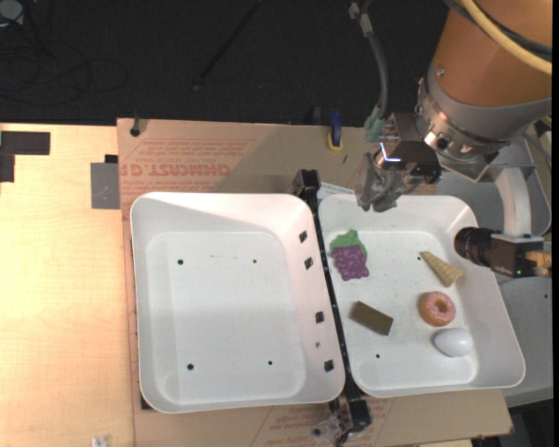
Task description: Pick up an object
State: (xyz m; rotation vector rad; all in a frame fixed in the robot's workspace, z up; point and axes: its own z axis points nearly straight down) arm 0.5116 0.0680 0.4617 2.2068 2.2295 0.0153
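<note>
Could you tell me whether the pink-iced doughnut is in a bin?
In: the pink-iced doughnut lies on the right white bin's floor.

Two shallow white bins (228, 394) sitting side by side on cardboard sheet (214, 161) bearing mirrored red print. Black clips (319, 318) lining seam between bins. Light wooden bench (47, 287) extending left, carrying black markings (19, 152).

left bin (158, 250) bare, right bin (489, 361) cluttered (five items)
</note>
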